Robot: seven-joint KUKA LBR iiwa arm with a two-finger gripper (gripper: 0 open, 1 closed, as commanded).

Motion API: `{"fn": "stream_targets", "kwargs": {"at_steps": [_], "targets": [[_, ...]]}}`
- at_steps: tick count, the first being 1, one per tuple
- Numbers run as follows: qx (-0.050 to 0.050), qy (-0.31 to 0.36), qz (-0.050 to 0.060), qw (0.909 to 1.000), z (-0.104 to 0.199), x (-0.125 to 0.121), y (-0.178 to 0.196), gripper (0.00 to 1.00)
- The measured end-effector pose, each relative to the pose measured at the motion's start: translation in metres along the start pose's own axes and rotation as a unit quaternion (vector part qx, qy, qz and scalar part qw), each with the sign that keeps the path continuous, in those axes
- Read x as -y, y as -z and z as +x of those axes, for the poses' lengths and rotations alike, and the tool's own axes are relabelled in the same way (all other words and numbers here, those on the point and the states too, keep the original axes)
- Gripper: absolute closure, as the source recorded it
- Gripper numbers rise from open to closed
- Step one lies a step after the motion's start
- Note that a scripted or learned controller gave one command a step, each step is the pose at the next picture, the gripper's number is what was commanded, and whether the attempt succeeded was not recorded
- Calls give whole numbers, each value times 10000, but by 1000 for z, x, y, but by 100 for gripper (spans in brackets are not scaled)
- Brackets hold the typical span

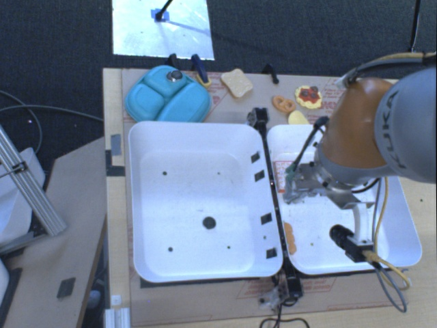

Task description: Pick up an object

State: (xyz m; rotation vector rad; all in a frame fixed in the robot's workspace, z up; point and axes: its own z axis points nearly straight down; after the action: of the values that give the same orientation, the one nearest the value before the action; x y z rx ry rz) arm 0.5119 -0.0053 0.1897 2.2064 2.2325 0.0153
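- Bin on the left (pixel 147 183) holds one small dark round piece (pixel 209 222) near its middle, with open floor all round it. It is the easier candidate to approach.
- Divider (pixel 268 183) between the bins carries dark clips. In my judgement, any crossing should lift clear of it.
- Right bin (pixel 410 251) holds a tan elongated piece (pixel 289 238) just beside its left wall, which leaves little room on that side.
- Gripper (pixel 295 186) hangs over the right bin, above and near the tan piece. Whether it is released or clenched cannot be told, and nothing is seen held.
- Advice: descend vertically, centred on the piece and offset from the wall.
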Motion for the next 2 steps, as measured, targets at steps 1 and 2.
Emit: {"fn": "stream_targets", "kwargs": {"at_steps": [1,2], "targets": [[15,-18,-17,10000,25,22,112,100],[5,19,34,10000,148,7,90,100]]}}
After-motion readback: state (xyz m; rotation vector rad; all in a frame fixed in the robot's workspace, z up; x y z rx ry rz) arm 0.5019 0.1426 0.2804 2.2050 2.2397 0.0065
